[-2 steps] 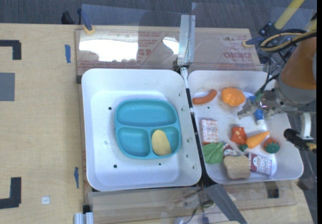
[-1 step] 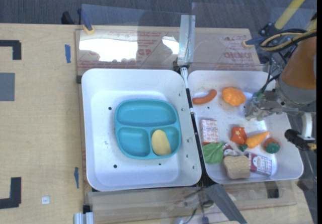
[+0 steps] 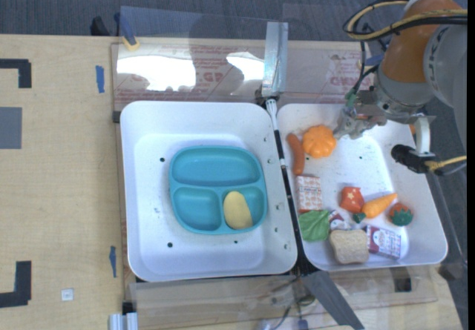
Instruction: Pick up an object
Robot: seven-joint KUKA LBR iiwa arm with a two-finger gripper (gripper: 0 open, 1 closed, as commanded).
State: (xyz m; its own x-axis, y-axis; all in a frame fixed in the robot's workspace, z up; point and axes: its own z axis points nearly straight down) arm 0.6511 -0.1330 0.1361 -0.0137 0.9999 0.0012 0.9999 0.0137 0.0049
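The gripper (image 3: 355, 122) hovers at the right bin's (image 3: 415, 251) far end, just right of an orange pepper (image 3: 320, 141). Its opening cannot be told. A yellow potato (image 3: 237, 210) lies in the blue tray (image 3: 215, 169), left.

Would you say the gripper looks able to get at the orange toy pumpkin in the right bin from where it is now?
Probably yes. The gripper hangs just right of the orange toy pumpkin at the right bin's far end, and nothing lies on top of it. The toy sausage close on its left may crowd a finger.
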